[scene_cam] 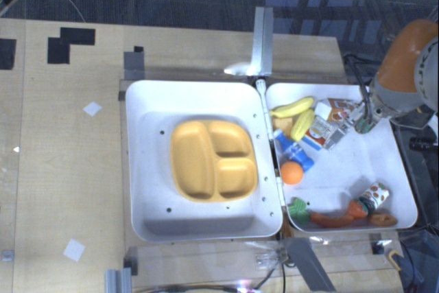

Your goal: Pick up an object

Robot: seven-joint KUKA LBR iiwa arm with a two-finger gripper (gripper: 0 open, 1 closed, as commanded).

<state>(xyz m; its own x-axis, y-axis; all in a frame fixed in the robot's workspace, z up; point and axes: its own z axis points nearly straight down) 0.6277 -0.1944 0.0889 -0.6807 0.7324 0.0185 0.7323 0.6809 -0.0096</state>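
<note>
My gripper (pixel 363 120) hangs low over the far right part of the right bin (pixel 387 165), just right of a red and white snack packet (pixel 328 121). Nothing shows held in it. Two yellow bananas (pixel 296 114) lie at the bin's far left. Below them sit a blue packet (pixel 293 151) and an orange ball (pixel 292 173). Along the near edge lie a green item (pixel 298 209), an orange-red carrot-like piece (pixel 343 215) and a small bottle (pixel 374 197).
The left bin (pixel 137 168) holds a yellow divided plate (pixel 211 160). A metal post (pixel 263 41) stands behind the seam between the bins. The arm's orange band (pixel 405 58) looms over the right bin's far right corner.
</note>
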